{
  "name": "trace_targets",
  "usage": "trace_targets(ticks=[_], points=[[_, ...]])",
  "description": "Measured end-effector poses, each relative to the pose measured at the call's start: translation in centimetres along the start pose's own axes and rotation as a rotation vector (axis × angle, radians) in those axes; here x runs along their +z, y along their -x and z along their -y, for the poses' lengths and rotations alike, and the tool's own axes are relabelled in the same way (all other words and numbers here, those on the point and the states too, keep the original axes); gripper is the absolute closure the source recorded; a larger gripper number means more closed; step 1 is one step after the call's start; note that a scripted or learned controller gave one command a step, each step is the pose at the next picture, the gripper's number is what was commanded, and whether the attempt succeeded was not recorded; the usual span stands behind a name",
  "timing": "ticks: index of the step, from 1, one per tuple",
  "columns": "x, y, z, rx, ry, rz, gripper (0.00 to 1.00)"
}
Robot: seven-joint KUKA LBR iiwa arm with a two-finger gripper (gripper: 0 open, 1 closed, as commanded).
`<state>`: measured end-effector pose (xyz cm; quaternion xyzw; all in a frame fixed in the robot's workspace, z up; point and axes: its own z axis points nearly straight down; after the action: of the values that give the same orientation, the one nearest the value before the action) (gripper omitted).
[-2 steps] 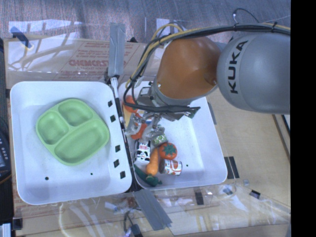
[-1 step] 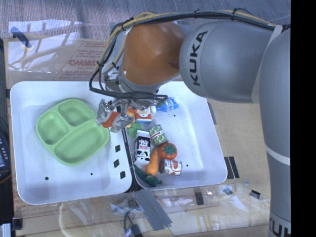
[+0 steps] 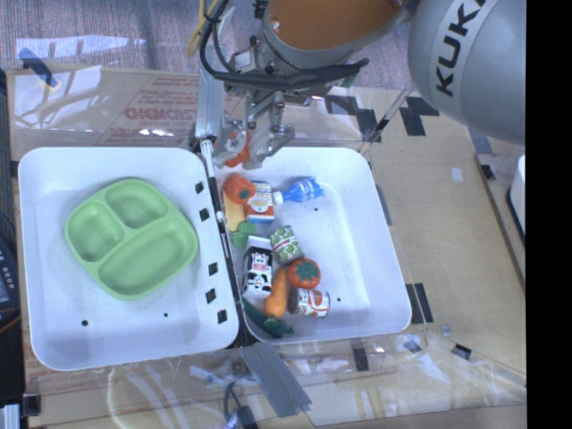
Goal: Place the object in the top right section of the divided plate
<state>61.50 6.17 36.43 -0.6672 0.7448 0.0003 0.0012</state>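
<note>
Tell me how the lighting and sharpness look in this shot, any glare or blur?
Camera view: even, soft light, with only faint shadows inside the bins; glare streaks on the clear plastic sheet behind the left bin and along the front edge; the arm, close to the lens, looks soft and oversized; the green plate and the toys in the right bin are reasonably sharp.

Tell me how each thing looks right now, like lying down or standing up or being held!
Green divided plastic plate: flat in the left white bin, nothing in its sections.
Claw: above the right white bin's top left corner, a small orange thing between its fingers.
Blue-capped small bottle: lying on its side.
Orange toy carrot: lying down.
Black-and-white small carton: lying flat.
</note>
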Motion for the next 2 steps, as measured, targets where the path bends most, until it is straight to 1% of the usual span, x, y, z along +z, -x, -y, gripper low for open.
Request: trace_targets(ticks=[1, 2], points=[[11.9, 6.7, 3.3, -0.223, 0.01, -0.001, 1.0], [19.9, 7.7, 3.2, -0.298, 0.01, -0.001, 1.0]])
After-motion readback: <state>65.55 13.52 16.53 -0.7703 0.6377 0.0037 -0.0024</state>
